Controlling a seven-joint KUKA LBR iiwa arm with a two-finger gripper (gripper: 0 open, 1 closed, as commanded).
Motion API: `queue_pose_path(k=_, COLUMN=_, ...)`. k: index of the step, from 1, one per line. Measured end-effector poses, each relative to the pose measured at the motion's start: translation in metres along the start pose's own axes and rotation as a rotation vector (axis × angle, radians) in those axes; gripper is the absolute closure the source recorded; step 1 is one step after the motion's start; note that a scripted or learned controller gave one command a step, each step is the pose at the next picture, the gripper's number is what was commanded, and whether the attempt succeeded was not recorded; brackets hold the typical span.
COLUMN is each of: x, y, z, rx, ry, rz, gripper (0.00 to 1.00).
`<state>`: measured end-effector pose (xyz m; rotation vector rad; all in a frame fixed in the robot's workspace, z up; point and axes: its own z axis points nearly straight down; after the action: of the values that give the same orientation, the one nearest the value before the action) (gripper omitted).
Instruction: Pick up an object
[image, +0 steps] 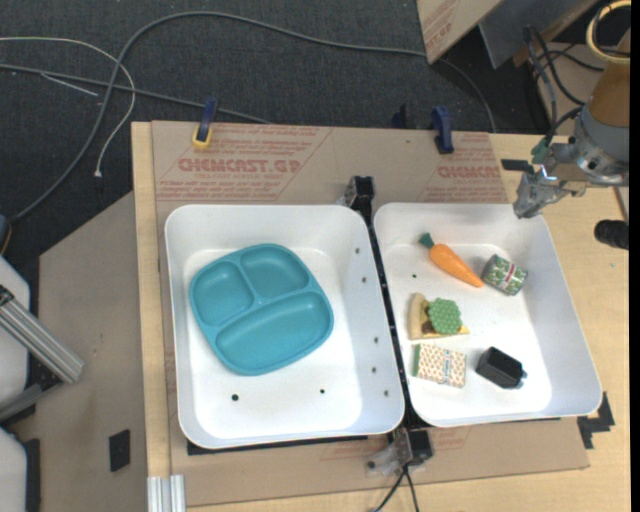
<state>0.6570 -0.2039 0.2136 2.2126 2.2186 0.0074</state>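
The right bin (560, 300) holds an orange toy carrot (452, 262), a small green-and-white can (504, 274) lying on its side, a sandwich-like toy with green lettuce (436, 317), a patterned cracker-like block (440, 364) and a small black object (500, 367). My gripper (530, 200) hangs at the bin's far right corner, above and right of the can, with nothing seen between its fingers. It is small in the view.
The left bin (190, 400) carries a blue sectioned plate (262, 307). Two blue clamps (207, 120) (441, 130) pin the cardboard sheet at the back. Cables and a cardboard box lie beyond the bench.
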Motion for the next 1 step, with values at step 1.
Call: queue_pose_path(k=1, x=-0.0003, y=0.0019, z=-0.0416, rx=0.002, ry=0.000, rz=0.001, gripper=1.00)
